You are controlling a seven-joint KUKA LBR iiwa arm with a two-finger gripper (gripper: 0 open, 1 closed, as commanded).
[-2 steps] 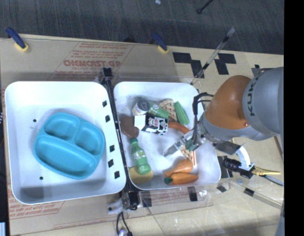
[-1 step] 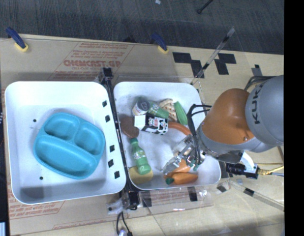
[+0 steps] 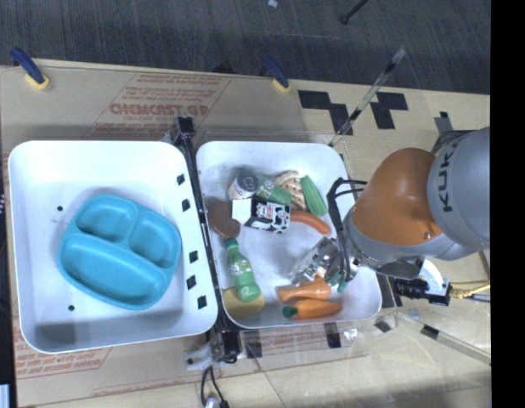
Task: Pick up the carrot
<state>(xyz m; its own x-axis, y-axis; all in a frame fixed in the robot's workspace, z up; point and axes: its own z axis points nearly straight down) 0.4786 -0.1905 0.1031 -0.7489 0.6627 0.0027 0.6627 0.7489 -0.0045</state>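
Left of the right bin (image 3: 213, 155), the other white bin (image 3: 25, 253) carries a blue divided tray (image 3: 118, 249). Within the right bin, along its left wall, lies a green bottle (image 3: 241, 272). Near the bin's front edge two carrots (image 3: 309, 300) lie side by side. Gripper (image 3: 318, 264) sits just above them, touching or nearly so; finger state cannot be told. Grey arm (image 3: 415, 206) overhangs the bin's right wall.
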